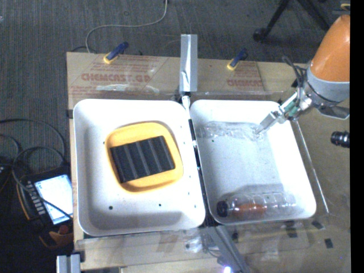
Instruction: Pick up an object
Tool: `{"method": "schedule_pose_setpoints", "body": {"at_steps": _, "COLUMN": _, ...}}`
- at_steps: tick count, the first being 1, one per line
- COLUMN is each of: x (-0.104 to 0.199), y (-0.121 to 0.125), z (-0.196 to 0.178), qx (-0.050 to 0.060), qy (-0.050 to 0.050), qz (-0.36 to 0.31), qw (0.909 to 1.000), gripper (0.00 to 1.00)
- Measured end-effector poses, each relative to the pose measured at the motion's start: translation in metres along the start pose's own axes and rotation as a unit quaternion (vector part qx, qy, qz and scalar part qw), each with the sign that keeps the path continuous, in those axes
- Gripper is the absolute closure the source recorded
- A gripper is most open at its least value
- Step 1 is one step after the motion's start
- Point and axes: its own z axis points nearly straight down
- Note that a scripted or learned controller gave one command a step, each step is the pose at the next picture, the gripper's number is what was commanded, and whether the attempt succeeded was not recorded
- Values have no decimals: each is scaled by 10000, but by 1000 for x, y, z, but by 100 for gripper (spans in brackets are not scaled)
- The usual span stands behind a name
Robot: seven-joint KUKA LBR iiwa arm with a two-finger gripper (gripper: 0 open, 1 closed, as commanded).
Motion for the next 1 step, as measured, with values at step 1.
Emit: {"method": "schedule_pose_setpoints", "body": {"at_steps": 1, "x": 98, "y": 79, "z": -82, "qx": 0, "qy": -8, "qz": 1129, "qw": 9936, "gripper": 0}}
